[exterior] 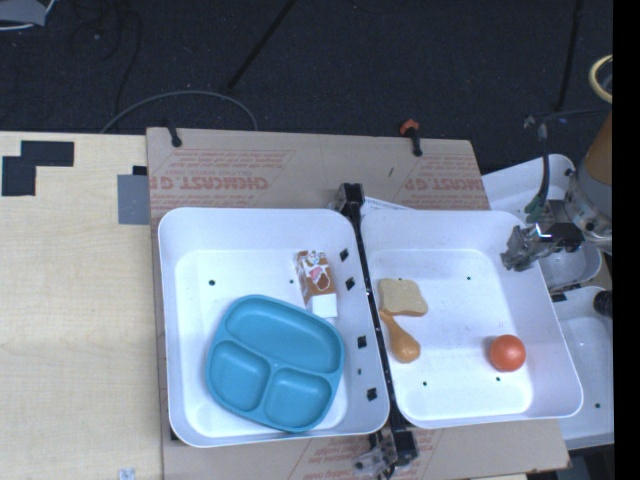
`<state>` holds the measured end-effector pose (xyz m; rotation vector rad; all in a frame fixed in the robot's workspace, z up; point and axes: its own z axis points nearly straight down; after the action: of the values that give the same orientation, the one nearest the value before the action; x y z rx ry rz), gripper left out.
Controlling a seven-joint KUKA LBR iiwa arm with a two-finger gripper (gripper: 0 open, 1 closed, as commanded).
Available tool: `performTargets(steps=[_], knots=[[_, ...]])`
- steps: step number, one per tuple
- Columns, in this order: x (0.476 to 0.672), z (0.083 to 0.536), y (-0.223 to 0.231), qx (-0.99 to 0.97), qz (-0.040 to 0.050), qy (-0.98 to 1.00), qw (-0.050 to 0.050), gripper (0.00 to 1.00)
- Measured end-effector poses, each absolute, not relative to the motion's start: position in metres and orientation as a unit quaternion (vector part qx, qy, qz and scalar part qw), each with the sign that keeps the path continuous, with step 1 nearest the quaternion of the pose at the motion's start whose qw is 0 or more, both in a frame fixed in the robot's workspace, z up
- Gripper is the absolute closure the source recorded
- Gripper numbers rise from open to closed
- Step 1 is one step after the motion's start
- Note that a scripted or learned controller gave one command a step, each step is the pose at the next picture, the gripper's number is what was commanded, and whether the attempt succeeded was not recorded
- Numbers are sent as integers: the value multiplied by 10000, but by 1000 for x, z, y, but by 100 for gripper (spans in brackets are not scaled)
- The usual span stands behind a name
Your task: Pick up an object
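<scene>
A: Nearest, in the left bin [185, 298]?

B: Blue plate [270, 363] with three compartments, lying flat in the near part. Just behind, at its far edge, small brown and white packet [317, 278]; touching or only very close, hard to say.

A: And in the right bin [460, 388]?

B: Near the right side, round orange-red ball [508, 353], lying alone. Toward the left wall, tan drumstick-shaped piece [401, 339], and touching its far end a pale flat slice [402, 296].

A: Gripper [522, 246]?

B: Farther back, at the right rim of the right bin, behind the ball and well apart from it. Open or closed, impossible to tell from here. Not touching any object, as far as seen.

A: Behind the bins?

B: Brown cardboard sheet [300, 173] with red print, lying under both. Then dark floor [400, 48] with cables.
</scene>
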<state>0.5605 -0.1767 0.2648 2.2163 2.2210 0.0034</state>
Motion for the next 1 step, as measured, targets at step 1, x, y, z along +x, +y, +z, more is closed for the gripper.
performTargets(steps=[1], knots=[[561,263,-176,7057,-7,7085,-6,100]])
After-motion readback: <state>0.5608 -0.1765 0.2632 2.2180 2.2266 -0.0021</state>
